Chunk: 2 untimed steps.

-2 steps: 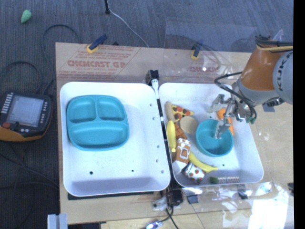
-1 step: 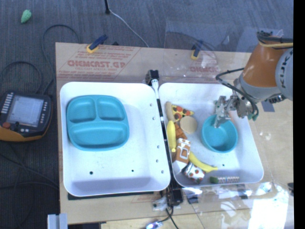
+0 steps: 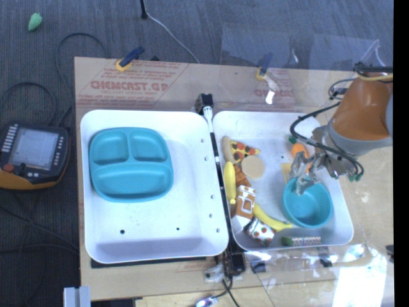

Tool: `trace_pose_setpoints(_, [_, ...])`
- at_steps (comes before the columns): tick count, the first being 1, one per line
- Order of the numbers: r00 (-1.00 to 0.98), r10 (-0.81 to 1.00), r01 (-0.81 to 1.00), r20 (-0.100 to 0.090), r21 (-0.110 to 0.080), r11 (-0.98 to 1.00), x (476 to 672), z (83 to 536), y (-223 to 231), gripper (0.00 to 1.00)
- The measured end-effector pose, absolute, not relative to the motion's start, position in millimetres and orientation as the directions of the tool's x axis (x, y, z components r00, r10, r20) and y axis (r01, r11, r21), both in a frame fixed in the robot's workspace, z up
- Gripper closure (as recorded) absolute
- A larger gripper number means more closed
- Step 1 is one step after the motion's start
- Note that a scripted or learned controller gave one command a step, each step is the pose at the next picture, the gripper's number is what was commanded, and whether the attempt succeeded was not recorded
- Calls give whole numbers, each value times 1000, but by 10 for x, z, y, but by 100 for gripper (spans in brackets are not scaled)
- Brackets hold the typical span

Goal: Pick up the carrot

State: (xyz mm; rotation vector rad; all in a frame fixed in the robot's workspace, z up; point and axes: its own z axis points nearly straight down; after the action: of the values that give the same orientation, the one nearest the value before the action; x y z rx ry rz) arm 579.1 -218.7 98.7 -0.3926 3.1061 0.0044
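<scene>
The carrot [image 3: 299, 150] shows as a small orange patch near the right bin's [image 3: 275, 117] 2 o'clock corner, mostly tucked under the arm's wrist and cabling, so I can make out little more than its colour and rough spot; it seems to lie on the bin floor just above the blue bowl [image 3: 308, 204]. The gripper [image 3: 305, 173] hangs down at about 5 o'clock from the carrot, its metal fingers pointing over the bowl's upper rim, and from where I stand I cannot tell whether it is parted or pinched, though nothing orange sits between the tips. I'd judge the tool is beside the carrot rather than on it, so the pick is not yet made. The bowl sits at the bin's 4 o'clock, close enough that a descent here could catch its rim instead of the vegetable. Further out, toward 9 o'clock from the carrot, a pizza slice [image 3: 239, 150] and a round tan disc [image 3: 254, 167] lie near the bin's left wall, with a yellow banana [image 3: 271, 220] curving along the bottom at 7 o'clock among other small toys crowded there. That clutter sits well apart from the carrot, which should help. Across the divider the left bin [image 3: 102, 242] bears a blue divided plate [image 3: 131, 164] at its 10 o'clock, away from the work.
</scene>
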Motion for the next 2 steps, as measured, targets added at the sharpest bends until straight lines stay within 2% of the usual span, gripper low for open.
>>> trace_pose_setpoints(1, [-1000,-25,-25,-8,-1,1000,5653,1908,-1783,100])
trace_pose_setpoints(2, [-966,-259,-259,-17,-8,966,5564,1034,-1761,100])
